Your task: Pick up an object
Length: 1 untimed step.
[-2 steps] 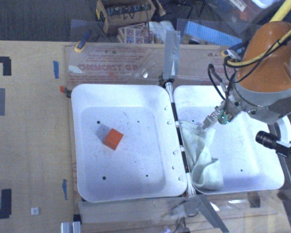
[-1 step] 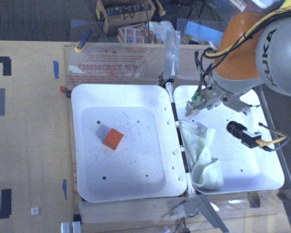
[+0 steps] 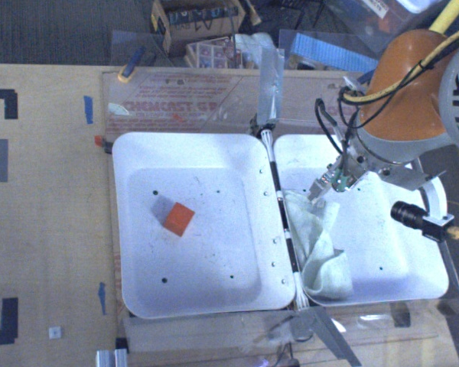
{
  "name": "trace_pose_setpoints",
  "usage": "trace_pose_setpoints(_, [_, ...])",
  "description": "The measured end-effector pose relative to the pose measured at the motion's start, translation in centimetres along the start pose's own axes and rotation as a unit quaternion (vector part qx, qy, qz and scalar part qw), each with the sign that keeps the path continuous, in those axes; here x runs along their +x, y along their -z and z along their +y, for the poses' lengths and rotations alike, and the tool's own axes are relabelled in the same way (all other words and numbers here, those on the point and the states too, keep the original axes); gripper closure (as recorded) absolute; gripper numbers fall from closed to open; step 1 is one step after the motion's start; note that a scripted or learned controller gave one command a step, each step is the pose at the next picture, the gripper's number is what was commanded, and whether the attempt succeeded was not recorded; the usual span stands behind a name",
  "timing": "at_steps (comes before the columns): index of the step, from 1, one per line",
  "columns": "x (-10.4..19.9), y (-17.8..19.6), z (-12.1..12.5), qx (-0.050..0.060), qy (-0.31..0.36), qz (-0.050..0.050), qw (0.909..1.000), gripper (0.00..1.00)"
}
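An orange block (image 3: 179, 219) lies in the left bin (image 3: 138, 159), towards its left middle. A crumpled white cloth (image 3: 319, 247) rests along the left side of the right bin (image 3: 413, 277), reaching down to its front left corner. My gripper (image 3: 321, 189) hangs over the right bin just above the cloth's upper end, pointing down and left. The fingertips are small and blurred against the white cloth, and I see nothing between them.
A raised divider (image 3: 279, 212) separates the two bins. A black cylindrical part (image 3: 410, 215) on a white bracket juts from the arm over the right bin. Boxes and clutter lie beyond the bench's far edge. Wooden benchtop spreads to the left.
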State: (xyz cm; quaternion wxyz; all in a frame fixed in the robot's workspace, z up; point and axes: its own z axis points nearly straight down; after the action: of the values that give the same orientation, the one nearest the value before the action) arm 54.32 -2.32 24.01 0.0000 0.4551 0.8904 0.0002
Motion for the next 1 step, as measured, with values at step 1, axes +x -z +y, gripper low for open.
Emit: trace_pose_setpoints(1, [6.06, 0.96, 1.35, 0.001, -0.129, 0.000, 0.9917, 1.00])
